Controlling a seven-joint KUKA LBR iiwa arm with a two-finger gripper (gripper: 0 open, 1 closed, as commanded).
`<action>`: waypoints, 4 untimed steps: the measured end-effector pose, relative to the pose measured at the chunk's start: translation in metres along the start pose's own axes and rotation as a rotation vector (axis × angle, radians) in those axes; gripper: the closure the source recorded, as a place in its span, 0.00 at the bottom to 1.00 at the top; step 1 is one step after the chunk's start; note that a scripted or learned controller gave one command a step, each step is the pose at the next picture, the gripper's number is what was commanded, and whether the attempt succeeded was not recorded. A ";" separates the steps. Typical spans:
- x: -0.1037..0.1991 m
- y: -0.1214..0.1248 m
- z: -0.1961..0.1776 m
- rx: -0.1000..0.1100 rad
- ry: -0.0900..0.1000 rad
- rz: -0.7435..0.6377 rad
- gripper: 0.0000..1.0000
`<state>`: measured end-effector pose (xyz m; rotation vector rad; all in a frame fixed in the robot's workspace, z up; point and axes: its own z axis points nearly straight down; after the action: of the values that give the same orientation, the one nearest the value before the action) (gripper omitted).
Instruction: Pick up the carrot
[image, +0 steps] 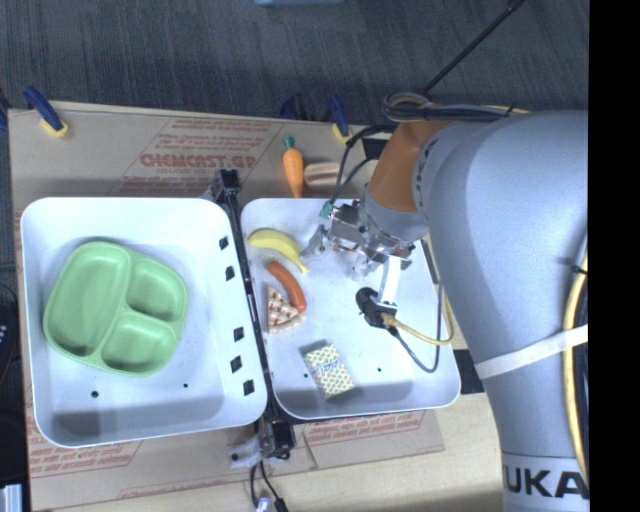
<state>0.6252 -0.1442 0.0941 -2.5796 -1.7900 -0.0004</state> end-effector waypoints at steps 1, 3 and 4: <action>0.034 -0.055 0.002 0.003 -0.001 0.277 0.00; 0.045 -0.091 -0.138 0.003 -0.001 0.660 1.00; 0.055 -0.179 -0.147 0.006 -0.003 0.808 1.00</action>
<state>0.4769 -0.0302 0.2415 -3.0726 -0.6308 0.0092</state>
